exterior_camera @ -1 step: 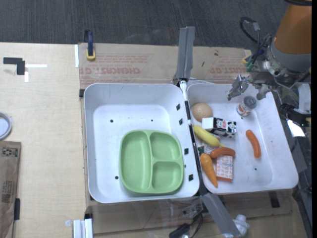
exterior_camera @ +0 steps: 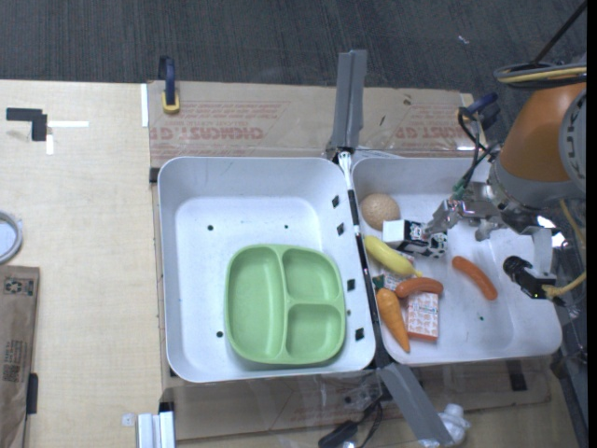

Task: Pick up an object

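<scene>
My gripper [exterior_camera: 422, 238] is low in the right bin [exterior_camera: 485, 343], reaching in from the right. It hangs just right of a yellow banana [exterior_camera: 387, 255] and below a round tan ball [exterior_camera: 380, 210]. A small white piece [exterior_camera: 393, 231] sits at its tip, touching or very close. Under the gripper lie a short red sausage [exterior_camera: 419, 287], an orange carrot [exterior_camera: 392, 317] and a red-and-white packet [exterior_camera: 423, 318]. An orange sausage [exterior_camera: 475, 277] lies to the right, under the wrist.
The left bin [exterior_camera: 187, 250] holds a green divided plate [exterior_camera: 284, 303]. A grey divider post [exterior_camera: 350, 101] stands between the bins at the back. Cables [exterior_camera: 480, 129] trail by the arm's orange band [exterior_camera: 539, 138].
</scene>
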`<state>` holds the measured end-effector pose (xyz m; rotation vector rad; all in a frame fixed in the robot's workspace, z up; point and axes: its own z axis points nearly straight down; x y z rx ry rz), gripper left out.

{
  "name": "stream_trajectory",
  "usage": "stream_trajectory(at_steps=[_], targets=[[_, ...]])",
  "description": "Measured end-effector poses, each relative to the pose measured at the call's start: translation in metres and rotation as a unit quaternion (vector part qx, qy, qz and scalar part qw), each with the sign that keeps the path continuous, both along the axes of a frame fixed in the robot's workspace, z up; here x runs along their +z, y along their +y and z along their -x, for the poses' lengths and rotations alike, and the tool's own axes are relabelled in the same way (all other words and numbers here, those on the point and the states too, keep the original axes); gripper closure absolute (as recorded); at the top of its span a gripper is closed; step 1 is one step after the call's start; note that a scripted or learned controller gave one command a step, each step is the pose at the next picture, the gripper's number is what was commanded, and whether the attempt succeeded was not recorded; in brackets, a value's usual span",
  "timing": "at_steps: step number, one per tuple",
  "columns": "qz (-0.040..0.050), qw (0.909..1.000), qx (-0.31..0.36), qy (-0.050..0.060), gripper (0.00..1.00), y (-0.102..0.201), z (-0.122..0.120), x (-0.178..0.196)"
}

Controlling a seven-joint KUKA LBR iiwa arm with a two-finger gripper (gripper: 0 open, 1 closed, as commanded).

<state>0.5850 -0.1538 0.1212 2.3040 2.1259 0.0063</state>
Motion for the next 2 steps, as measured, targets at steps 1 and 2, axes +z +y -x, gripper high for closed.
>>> stream_trajectory(at_steps=[1,2], targets=[[-0.0008,0.9998,-0.017,0.005,0.00,0.045,0.011,0.095],[-0.0015,0.9993,-0.036,0.006,0.00,-0.003,0.038,-0.028]])
